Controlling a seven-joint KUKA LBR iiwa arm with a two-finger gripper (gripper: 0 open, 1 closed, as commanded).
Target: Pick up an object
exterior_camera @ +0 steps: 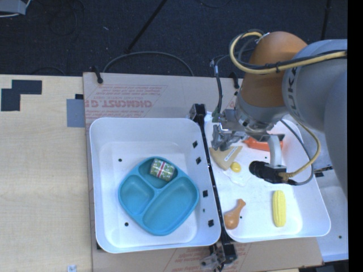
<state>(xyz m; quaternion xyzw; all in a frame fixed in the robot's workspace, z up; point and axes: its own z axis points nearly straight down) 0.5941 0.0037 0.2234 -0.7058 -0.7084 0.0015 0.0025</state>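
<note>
Yellow corn lies in my right bin, well apart from my gripper, which hangs low over that bin's far left corner beside a wooden wedge.

Blue divided plate – perhaps a small jar in its upper compartment.

- The grey arm is cut off at the right edge.
- The flat orange piece lies partly hidden behind the wrist.
- Fingers of the two-finger metal gripper: too blurred to judge.
</note>
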